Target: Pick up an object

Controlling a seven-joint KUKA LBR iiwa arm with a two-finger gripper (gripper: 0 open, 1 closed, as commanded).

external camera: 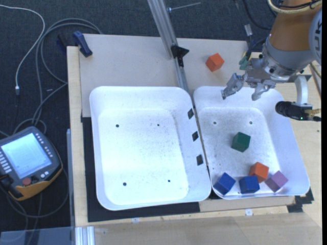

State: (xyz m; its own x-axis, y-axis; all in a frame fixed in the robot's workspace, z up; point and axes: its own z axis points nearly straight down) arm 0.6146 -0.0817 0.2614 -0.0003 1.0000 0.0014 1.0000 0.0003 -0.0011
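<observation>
My gripper (244,90) hangs over the far rim of the right bin (286,137), fingers spread open with nothing between them. Below it in that bin lies a green block (240,141) near the middle. Along the bin's near edge sit two blue blocks (224,182) (249,184), an orange block (259,171) and a purple block (277,180). Another orange block (215,62) rests on the bench behind the bins, left of the gripper.
The left bin (102,137) lies beside the right one. A metal post (163,24) slants across the bench between the bins. A blue clamp (82,43) is at the bench's far left corner; a teach pendant (28,160) lies on the floor at left.
</observation>
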